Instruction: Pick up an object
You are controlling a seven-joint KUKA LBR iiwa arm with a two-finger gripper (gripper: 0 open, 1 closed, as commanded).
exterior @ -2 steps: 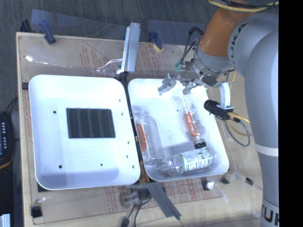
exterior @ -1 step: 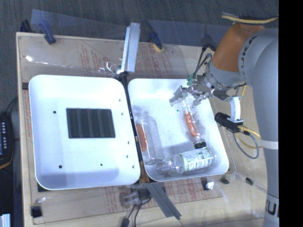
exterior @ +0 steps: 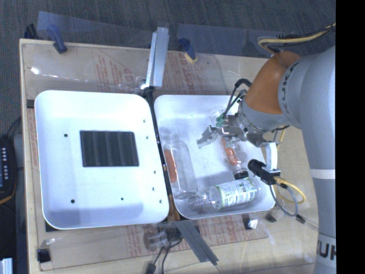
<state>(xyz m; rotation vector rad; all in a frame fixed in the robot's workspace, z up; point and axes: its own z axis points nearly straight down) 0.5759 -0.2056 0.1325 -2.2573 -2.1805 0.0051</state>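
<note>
Found the gripper [exterior: 213, 133] low inside the right bin [exterior: 191, 104], at the end of the grey arm [exterior: 305, 90] reaching in from the right. Could not tell whether open wide or closed narrow, with the tool seen from above and tangled visually with glare off clear plastic. Saw nothing plainly held.

Counted three likely targets in that bin: a small clear bottle with orange contents [exterior: 231, 153] just beside the gripper on its right, partly under the wrist; a labelled clear bottle [exterior: 235, 193] lying on its side along the near wall; a long clear bottle [exterior: 174, 163] lying against the left wall. Noted the left bin [exterior: 57, 113] holding only a dark ribbed panel [exterior: 108, 148].

Judged the pick as not yet made, and the small bottle as the nearest candidate.

Risks from here, as a judgement only:
- Closing beside the small bottle and not around it, given the offset to the right, and so lifting nothing
- Squeezing a round, slick, thin-walled body, likely to roll, squirt sideways or crumple
- Nudging the bottle against the labelled one, jamming both near the corner
- Catching the loose black cable [exterior: 260, 170] hanging off the wrist on a bottle or on the bin rim
- Pressing down too far onto the bin floor
</note>
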